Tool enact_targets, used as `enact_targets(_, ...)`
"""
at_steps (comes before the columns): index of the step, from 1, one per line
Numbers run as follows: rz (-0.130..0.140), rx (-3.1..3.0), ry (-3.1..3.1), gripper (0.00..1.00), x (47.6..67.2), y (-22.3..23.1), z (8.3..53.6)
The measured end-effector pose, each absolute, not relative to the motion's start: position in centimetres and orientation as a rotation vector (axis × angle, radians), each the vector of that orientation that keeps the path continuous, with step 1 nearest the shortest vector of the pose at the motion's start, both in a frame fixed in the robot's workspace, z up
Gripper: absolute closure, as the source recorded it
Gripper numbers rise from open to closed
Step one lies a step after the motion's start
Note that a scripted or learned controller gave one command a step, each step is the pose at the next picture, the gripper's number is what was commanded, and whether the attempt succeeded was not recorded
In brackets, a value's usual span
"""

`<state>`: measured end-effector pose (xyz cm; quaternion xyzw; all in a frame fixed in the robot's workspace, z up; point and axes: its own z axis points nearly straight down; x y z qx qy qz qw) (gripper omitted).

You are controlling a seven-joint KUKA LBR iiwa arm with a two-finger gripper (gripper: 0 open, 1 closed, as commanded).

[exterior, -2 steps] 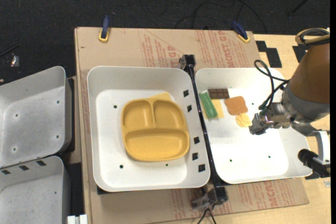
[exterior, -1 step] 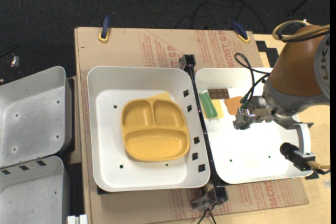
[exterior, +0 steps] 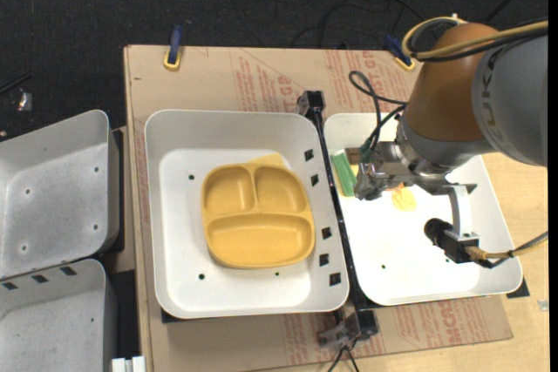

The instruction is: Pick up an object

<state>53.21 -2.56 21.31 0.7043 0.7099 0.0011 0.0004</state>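
Camera view: claw [exterior: 373, 184] low in the right bin [exterior: 488, 283] by the green object [exterior: 345, 173] — reaching stage, grip state unreadable, next a clean close and lift.

We see the yellow divided plate [exterior: 258, 216] crowding the left bin [exterior: 174, 274]; the right bin's [exterior: 418, 279] front floor lies open, a green object [exterior: 345, 173] hugging its left wall.

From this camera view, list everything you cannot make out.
- Gripper: the arm's wrist covers it from above, so its finger state and any hold cannot be told.
- Green object: in the right bin, partly under the gripper; its full shape is hidden.
- Small yellow object: partly covered by the wrist, too small to identify.
- Arm: cut off by the right edge.
- Yellow divided plate in the left bin: fully visible.
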Motion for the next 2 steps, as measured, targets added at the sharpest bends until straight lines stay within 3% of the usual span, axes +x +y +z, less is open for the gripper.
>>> enact_targets(2,0.003,2.212,2.228,1.0,58.5,6.9,22.0)
